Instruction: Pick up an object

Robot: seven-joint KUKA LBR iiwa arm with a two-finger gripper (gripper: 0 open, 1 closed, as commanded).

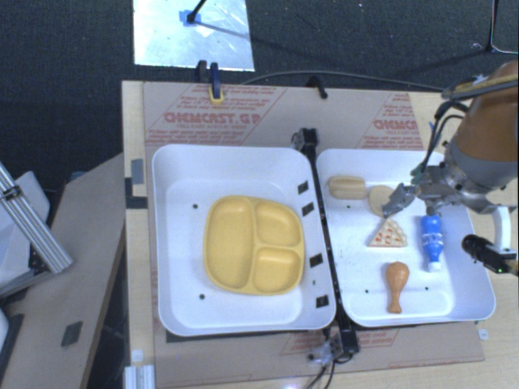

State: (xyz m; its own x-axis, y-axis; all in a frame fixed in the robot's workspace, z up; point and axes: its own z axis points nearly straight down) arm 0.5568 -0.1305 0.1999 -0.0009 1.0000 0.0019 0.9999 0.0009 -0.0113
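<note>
While the gripper (403, 198) hangs low over the right bin (470, 306), I honestly can't tell whether it's spread or closed; from this angle it's just a dark wedge, and nothing is visibly pinched in it. Right under the tip, a touch toward the camera, sits the pizza slice toy (388, 234), so that looks like the likeliest target. The tan wooden piece (360, 190) lies just to the tip's left, long axis running sideways across the bin. The blue bottle (431, 240) is just right of the tip, standing lengthwise toward the camera. Farther out, the drumstick (396, 284). The left bin (174, 217) holds a yellow divided plate (253, 244), well apart.
</note>
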